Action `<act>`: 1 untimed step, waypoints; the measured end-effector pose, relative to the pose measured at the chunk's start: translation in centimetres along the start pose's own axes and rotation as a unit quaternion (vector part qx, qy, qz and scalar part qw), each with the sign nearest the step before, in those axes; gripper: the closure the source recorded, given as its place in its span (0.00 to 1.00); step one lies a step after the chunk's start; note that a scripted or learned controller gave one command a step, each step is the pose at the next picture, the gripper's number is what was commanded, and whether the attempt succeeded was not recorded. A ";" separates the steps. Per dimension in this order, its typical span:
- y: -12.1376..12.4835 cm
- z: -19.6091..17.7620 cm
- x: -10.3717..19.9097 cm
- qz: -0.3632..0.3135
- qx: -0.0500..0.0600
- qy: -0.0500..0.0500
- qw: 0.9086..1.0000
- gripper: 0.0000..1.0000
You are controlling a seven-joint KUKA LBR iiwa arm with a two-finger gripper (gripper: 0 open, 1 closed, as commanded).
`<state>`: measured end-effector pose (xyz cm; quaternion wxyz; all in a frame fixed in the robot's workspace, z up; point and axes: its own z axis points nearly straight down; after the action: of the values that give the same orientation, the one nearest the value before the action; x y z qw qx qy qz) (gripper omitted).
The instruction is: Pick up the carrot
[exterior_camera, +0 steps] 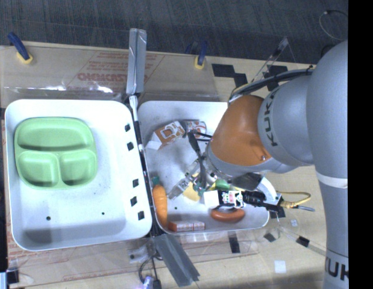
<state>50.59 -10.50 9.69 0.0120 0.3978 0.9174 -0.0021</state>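
My gripper (195,182) hangs low over the middle of the right bin (174,110), whether wide or narrow I cannot tell, while the carrot (160,204) lies along that bin's left wall near its front-left corner.

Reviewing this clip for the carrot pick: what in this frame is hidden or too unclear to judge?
- Two-finger gripper: blurred and crowded by cables in the camera view; whether it holds anything is unreadable.
- Right white bin: its right half is covered by the grey arm with the orange band.
- Orange carrot: visible by the bin's left wall, but contact with the gripper cannot be judged.
- Brown hot dog: partly covered by wrist hardware.
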 end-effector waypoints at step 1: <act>-1.5 -0.2 1.6 -0.022 -0.003 -0.004 1.000 0.00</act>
<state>48.45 -10.36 9.86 0.0168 0.3772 0.9260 -0.0013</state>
